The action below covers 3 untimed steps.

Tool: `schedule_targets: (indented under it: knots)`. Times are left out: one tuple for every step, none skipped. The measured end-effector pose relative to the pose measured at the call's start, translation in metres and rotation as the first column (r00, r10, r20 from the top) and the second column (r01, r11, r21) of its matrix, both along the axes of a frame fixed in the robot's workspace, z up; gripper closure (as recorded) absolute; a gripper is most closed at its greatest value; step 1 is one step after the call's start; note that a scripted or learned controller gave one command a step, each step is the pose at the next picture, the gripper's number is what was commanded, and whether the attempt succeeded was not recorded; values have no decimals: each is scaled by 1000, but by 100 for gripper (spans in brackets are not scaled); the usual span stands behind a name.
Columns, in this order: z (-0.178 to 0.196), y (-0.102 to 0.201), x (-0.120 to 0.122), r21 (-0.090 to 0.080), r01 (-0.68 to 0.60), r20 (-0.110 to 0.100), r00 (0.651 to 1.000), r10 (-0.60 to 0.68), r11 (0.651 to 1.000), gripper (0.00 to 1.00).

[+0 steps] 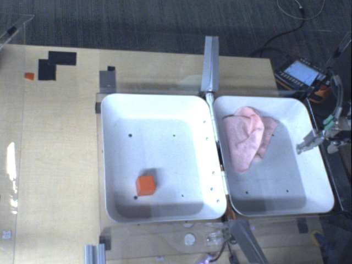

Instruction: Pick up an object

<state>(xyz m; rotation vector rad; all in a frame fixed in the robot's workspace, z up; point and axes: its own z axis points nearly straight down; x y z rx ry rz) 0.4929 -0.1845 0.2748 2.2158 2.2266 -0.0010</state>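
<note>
while the tool [309, 143] hangs at the right rim of the right bin [291, 202], nothing lies between its tips, and whether they stand apart or together cannot be told from this slant view. the desk [60, 147] bears two shallow white bins side by side. a pink cloth [247, 136] lies crumpled in the upper left part of the right bin, close to the wall shared with the left bin [165, 114] and well apart from the tool. an orange block [146, 185] sits alone on the floor of the left bin, toward its lower left, far from the tool.

handling, as a judgement: the cloth looks soft, light and limp; it should yield under pressure and drape when lifted, so a pinch on a raised fold near its middle would likely catch more fabric than a grab at a flat edge, where the tips may slide off or close on the bin floor. the block appears small, stiff and light; it would suit a grip across two opposite flat faces, with the tips straddling it squarely, since an off-centre close could push it aside on the smooth floor. the cloth is the nearer candidate.
</note>
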Motion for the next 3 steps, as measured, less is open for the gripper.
schedule_targets:
  knots:
    - [-126, 50, 54, 1, -70, 0, 998, 70, 998, 0]
    - [-177, 57, 127, -2, -47, 15, 999, 47, 999, 0]
    - [-98, 42, 113, -1, 48, 10, 999, -48, 999, 0]
